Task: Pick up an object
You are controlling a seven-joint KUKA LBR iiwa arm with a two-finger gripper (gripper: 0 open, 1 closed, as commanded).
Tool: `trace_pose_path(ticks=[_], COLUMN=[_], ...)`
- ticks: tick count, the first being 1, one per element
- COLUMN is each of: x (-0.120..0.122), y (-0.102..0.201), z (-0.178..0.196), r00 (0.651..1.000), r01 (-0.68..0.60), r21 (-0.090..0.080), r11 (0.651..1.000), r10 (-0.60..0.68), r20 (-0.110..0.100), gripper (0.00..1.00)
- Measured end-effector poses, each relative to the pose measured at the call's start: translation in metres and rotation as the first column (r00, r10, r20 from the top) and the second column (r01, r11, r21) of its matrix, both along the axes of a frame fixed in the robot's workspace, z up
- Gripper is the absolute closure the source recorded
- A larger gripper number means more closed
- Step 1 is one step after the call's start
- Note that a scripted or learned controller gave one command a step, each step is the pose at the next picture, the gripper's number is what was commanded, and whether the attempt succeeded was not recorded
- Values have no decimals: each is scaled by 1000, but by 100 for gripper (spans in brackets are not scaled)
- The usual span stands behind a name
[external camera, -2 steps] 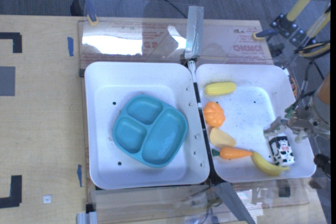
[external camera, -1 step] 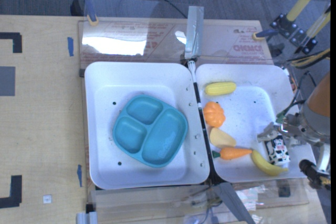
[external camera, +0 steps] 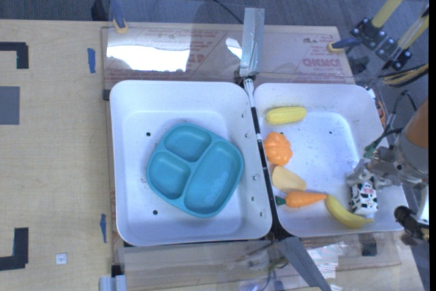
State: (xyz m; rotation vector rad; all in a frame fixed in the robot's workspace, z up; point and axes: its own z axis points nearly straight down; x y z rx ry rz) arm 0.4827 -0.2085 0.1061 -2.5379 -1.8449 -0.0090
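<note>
A banana [external camera: 346, 213] lay just below my gripper [external camera: 366, 182], which hung over a black-and-white cow figure [external camera: 364, 198]; whether it gripped I couldn't tell.

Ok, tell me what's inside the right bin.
The right bin holds a corn cob, an orange pumpkin, a pale yellow wedge, a carrot, a banana and a black-and-white cow figure. The gripper covers its right edge.

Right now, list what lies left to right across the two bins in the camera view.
Blue plate → orange pepper → carrot → banana → gripper with a black-and-white toy under it.
</note>
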Motion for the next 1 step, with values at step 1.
trace_pose_path(ticks=[1], x=[24], y=[80], z=[95], r00=[990], r01=[-140], r21=[-7], r11=[990], r10=[140], r20=[5], gripper=[100])
